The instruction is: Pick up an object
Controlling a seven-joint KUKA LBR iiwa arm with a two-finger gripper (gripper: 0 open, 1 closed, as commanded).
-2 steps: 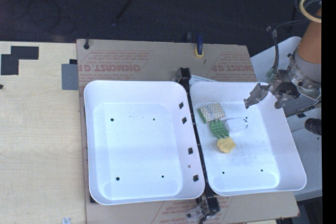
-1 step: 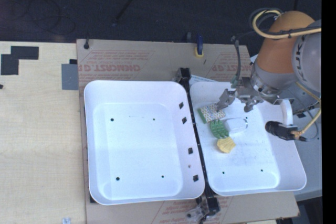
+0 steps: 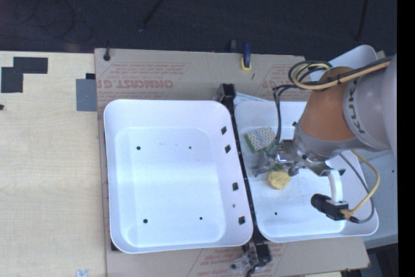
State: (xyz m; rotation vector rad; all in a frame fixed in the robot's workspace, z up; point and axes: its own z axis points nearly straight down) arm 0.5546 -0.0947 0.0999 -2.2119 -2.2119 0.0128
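The arm reaches in from the right and hangs over the right bin. Its gripper is low in that bin's left half, with metal fingers pointing left. A small yellow lumpy object lies on the bin floor just below the gripper, touching or nearly touching it. A green-and-white patterned object lies just above the gripper, near the bin's upper left. The wrist hides part of the bin floor behind it.
The left bin sits beside the right one, with a black divider and clips between them. Both rest on a cardboard sheet. Cables and a black-and-white fitting hang from the wrist over the right bin.
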